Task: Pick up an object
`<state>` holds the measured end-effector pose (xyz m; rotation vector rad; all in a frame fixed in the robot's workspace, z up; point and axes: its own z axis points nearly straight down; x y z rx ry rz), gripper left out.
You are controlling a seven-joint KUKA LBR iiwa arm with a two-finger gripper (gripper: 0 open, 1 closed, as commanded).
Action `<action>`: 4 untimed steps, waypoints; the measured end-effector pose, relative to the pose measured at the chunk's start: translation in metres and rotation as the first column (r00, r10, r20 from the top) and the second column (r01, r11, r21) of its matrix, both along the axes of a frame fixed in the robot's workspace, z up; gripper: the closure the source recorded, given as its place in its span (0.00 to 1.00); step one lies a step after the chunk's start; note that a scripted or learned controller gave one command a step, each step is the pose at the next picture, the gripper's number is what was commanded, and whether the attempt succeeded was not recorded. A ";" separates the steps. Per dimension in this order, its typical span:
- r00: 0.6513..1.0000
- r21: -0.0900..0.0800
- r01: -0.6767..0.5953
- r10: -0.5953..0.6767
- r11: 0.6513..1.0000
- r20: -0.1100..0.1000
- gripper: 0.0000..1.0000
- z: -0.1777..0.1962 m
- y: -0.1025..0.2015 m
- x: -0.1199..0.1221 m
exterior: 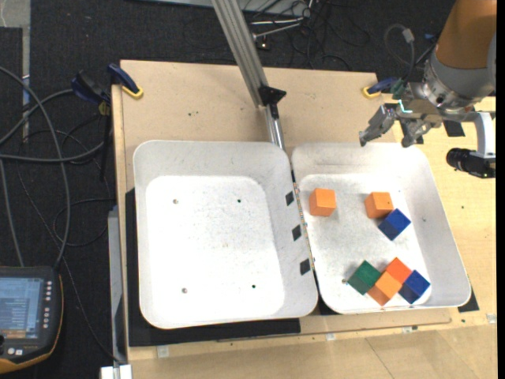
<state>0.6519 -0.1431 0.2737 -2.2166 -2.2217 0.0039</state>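
In the right bin [442, 212] lie several coloured blocks. An orange block [322, 201] sits near its left side. A second orange block [379, 204] touches a blue block [394, 223]. Near the front edge a green block [364, 277], two orange blocks [391, 279] and a blue block [414, 286] are bunched together. My gripper [392, 129] hangs above the far edge of the right bin, well back from the blocks. Its fingers are spread apart and nothing is between them.
The left bin [209, 231] lies beside the right one, with black clips [298, 231] along the seam. A slanted metal rod [245, 50] reaches down to the bins' far junction. Clamps [122, 81] grip the board's back corners. A tablet [28, 314] lies at the lower left.
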 end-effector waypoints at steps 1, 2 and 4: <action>1.000 -0.002 -0.001 0.001 1.000 0.004 0.00 0.003 0.000 0.001; 1.000 -0.001 0.002 -0.002 1.000 -0.002 0.00 -0.060 0.001 -0.006; 1.000 -0.001 0.004 -0.004 1.000 0.002 0.00 -0.161 0.003 -0.013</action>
